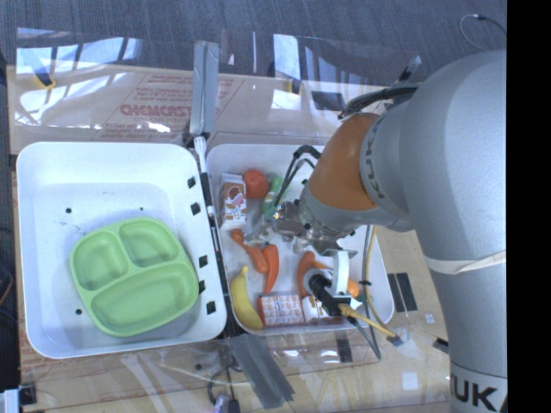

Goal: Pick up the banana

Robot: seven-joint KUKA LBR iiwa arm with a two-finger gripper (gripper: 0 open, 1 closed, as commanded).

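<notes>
Jaws near banana [244,303], apart.

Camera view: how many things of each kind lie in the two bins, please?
plate: 1
banana: 1
tomato: 1
cartons: 2
orange pieces: 3
green piece: 1
Total: 9 in sight; the arm may hide more.
</notes>
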